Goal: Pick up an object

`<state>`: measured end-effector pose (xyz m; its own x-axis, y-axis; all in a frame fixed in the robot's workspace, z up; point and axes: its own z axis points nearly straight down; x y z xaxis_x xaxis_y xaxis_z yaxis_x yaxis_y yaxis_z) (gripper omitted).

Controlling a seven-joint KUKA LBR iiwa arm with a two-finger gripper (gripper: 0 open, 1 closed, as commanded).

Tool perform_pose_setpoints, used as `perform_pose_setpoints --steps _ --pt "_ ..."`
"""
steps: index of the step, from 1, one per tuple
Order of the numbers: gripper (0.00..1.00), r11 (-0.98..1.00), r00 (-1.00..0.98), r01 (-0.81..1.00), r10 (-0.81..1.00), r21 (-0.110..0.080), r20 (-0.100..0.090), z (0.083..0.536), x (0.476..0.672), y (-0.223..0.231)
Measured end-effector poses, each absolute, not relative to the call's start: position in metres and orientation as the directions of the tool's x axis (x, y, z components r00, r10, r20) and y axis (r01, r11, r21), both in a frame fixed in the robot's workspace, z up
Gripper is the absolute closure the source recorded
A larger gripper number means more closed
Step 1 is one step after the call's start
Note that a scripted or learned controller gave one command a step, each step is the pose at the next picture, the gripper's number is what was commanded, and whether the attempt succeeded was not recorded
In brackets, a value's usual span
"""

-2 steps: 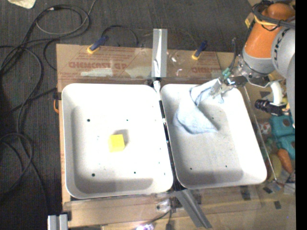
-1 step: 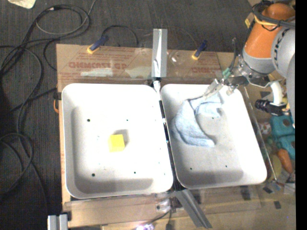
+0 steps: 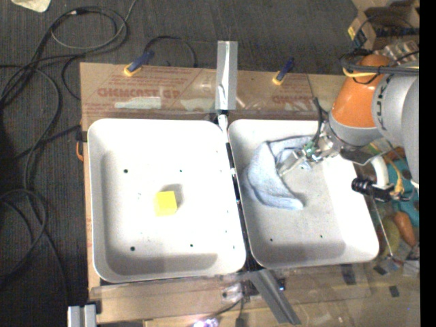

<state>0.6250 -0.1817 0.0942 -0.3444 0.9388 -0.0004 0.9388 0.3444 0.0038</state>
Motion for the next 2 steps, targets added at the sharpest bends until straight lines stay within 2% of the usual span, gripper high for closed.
perform_pose_setpoints --steps 1,2 --pt "1.00 0.345 -0.345 0.939 0.939 0.007 0.000 0.1038 0.6260 -0.1803" --pt "0.00 0.345 -0.345 0.939 0.939 0.007 0.000 0.1037 0.6260 -0.1803"
